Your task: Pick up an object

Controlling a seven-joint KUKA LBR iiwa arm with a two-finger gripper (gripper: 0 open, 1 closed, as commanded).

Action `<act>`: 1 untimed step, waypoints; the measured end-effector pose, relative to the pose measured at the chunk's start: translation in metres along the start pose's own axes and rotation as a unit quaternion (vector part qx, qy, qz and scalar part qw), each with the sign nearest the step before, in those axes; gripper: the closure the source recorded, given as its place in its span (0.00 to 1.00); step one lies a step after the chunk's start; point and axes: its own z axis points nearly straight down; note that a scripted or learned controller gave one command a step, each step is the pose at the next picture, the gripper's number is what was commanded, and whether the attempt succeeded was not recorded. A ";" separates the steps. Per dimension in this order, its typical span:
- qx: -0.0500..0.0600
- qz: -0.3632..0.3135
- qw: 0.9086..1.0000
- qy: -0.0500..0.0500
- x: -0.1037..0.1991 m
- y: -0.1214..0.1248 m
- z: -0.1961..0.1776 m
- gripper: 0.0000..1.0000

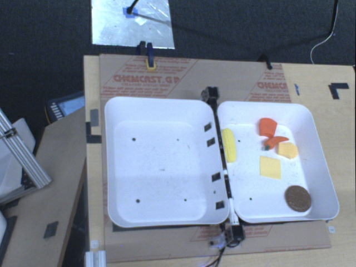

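Observation:
The right bin [320, 166] holds several small objects. A yellow corn cob [228, 144] lies along its left wall. An orange piece [267, 127] sits near the back, with a small orange carrot-like piece [274, 142] just in front of it. Beside that lies a yellow-orange block [288, 150]. A flat pale yellow square [271, 167] rests near the middle. A brown round disc [298, 198] sits at the front right corner.
The left bin [111, 166] stands next to the right one, joined by black clips along the shared wall [217, 160]. A metal sheet [132, 15] lies on the dark floor behind the bench. An aluminium rail [22, 154] leans at the far left.

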 end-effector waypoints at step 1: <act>0.000 0.000 1.000 0.000 0.000 0.000 0.000 1.00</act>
